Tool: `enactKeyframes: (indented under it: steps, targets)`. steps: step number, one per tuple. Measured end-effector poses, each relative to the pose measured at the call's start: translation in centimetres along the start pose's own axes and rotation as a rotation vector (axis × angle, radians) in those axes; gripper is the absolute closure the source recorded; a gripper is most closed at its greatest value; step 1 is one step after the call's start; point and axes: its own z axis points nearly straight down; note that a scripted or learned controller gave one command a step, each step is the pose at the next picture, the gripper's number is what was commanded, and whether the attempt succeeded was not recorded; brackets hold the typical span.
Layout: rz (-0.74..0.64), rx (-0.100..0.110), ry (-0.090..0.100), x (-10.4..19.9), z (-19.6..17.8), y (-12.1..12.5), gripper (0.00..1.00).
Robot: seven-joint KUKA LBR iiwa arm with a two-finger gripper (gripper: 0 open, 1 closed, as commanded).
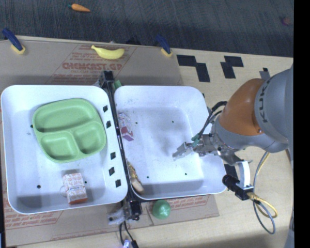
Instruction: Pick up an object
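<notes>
White plastic forms both shallow bins, which sit side by side on a cardboard sheet covering the surface (232, 211). The left bin (13, 138) contains a green divided tray (68, 128) in its upper half and a small printed carton (74, 187) near its lower edge. The right bin (160, 99) contains a small pink and white packet (125, 126) against its left wall and a tan object (135, 181) lying in the lower left corner, its kind not discernible.

The grey arm (276, 112), with its orange band (243, 110), reaches in from the right over the right wall of the right bin. The gripper (182, 151) sits low over the right bin floor, right of centre, well apart from the packet and the tan object. No object is visible between its tips; whether it stands apart or together cannot be told at this resolution.

Outside the bins, a yellow banana (108, 51) lies on the cardboard above the left bin, a green ball (161, 208) rests just below the right bin, and an orange carrot-shaped item (80, 7) lies on the dark floor beyond
</notes>
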Motion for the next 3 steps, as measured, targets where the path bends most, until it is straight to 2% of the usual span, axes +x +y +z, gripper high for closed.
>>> enactKeyframes:
  steps: [1, 2, 3]
  targets:
    - [0.002, -0.003, 0.001, 0.0, -0.7, 6.2, 0.00]
    - [0.002, -0.003, 0.000, -0.1, -7.5, 7.0, 0.00]
    - [0.001, -0.003, 0.001, -0.1, -8.1, 13.7, 0.00]
